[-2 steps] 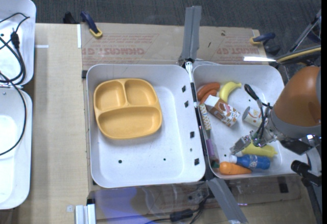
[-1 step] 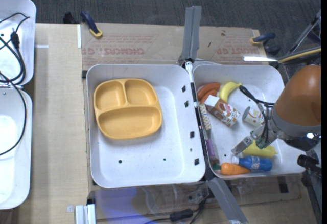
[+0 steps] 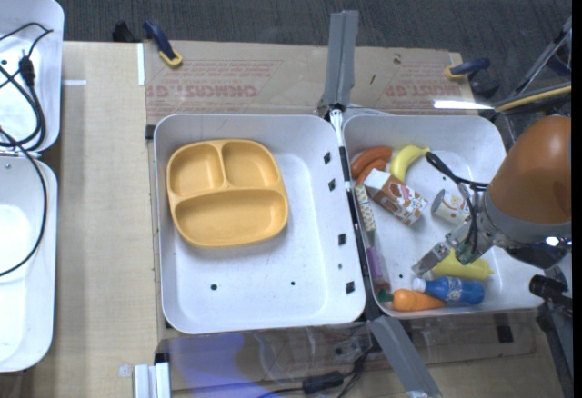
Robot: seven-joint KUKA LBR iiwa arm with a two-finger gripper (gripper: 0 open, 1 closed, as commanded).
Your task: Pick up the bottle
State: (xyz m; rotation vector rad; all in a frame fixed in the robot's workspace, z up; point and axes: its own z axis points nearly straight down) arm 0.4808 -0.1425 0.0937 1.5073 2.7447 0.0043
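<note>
The bottle (image 3: 457, 292) is blue with a white cap and lies on its side near the front wall of the right bin (image 3: 498, 140). An orange carrot (image 3: 411, 300) touches its cap end, and a yellow piece (image 3: 466, 268) lies just behind it. My gripper (image 3: 437, 257) hangs low over the bin, just behind and slightly left of the bottle's cap, with the grey wrist and orange band (image 3: 543, 167) rising to the right. Nothing shows in the gripper's grasp.
Behind the gripper in the right bin lie a small carton (image 3: 397, 197), a banana (image 3: 407, 159), an orange sausage (image 3: 369, 160) and a small grey can (image 3: 449, 204). The left bin (image 3: 273, 296) holds a yellow divided plate (image 3: 226, 192). Cables cross the wrist.
</note>
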